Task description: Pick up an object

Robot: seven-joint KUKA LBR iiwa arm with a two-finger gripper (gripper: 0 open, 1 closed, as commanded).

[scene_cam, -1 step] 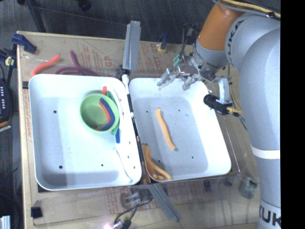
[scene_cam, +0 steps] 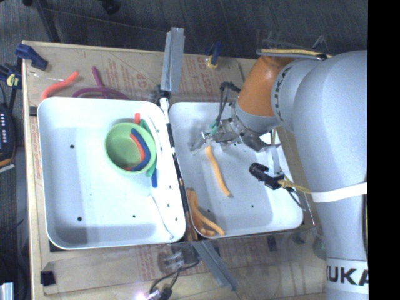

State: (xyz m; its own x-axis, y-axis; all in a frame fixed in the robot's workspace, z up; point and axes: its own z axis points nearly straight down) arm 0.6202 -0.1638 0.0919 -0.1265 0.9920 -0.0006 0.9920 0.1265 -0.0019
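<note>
The grey arm (scene_cam: 325,142) covers the right edge of the right bin (scene_cam: 250,214), so whatever lies under it is hidden. The tool (scene_cam: 211,136) hangs over the upper left part of that bin, a tangle of metal and wire too small to read; whether it is open or closed, or has hold of anything, cannot be told. One yellow strip (scene_cam: 219,177) lies on the bin's floor, running from just below the tool down towards the bin's middle. A cluster of orange strips (scene_cam: 201,219) is piled in the same bin's lower left corner, their number unclear. The left bin (scene_cam: 81,192) carries one green bowl (scene_cam: 122,149) near its upper right part, with a red piece (scene_cam: 140,147) and a blue piece (scene_cam: 149,150) curved inside it. The two bins sit touching on a brown table (scene_cam: 119,64) printed with red lettering; around it is dark carpet (scene_cam: 206,5).
</note>
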